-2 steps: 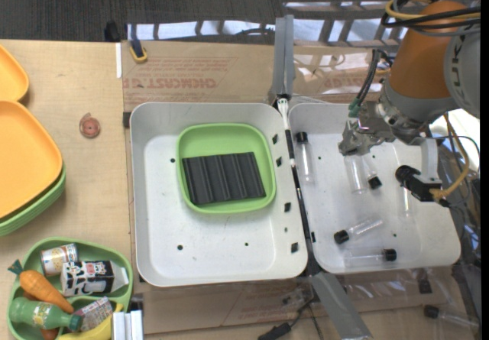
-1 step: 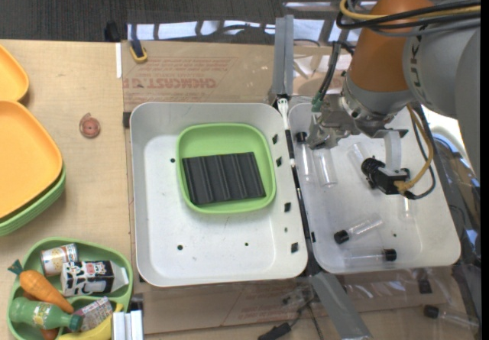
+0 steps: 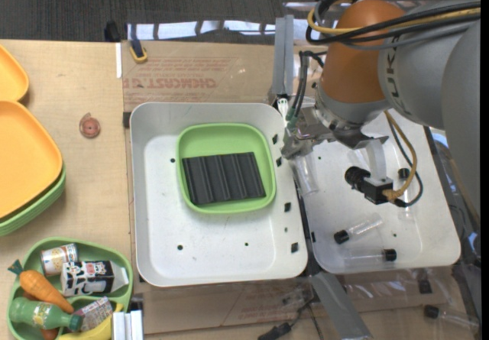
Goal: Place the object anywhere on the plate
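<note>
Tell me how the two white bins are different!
The left bin holds a green plate with a dark ridged block on it; the right bin holds small clear tubes. The robot's arm hangs over the right bin, not the left bin. Both are shallow and white.

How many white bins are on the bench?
2. The left white bin holds the green plate with a dark ridged slab on it. The right white bin sits under the robot arm.

A dark ribbed slab [image 3: 226, 178] lies flat on the green plate [image 3: 263, 144].
</note>
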{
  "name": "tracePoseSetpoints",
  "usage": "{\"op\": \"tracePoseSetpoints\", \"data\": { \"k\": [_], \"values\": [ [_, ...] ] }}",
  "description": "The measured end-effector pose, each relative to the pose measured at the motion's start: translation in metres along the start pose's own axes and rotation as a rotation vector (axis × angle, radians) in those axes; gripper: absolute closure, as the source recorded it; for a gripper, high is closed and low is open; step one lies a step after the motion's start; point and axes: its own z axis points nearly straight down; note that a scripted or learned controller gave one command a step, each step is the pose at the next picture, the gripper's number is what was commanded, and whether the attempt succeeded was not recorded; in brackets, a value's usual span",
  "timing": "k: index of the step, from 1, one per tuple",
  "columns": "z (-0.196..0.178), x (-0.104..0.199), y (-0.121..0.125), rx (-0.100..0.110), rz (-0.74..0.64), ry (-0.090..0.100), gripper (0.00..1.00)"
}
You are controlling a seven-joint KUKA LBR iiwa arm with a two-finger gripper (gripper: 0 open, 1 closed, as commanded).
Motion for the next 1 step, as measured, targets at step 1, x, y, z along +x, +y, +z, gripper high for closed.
{"op": "tracePoseSetpoints", "data": {
  "k": [1],
  "values": [
    [-0.0001, -0.0003, 0.0, 0.0, 0.0, 0.0, 0.0]
  ]
}}
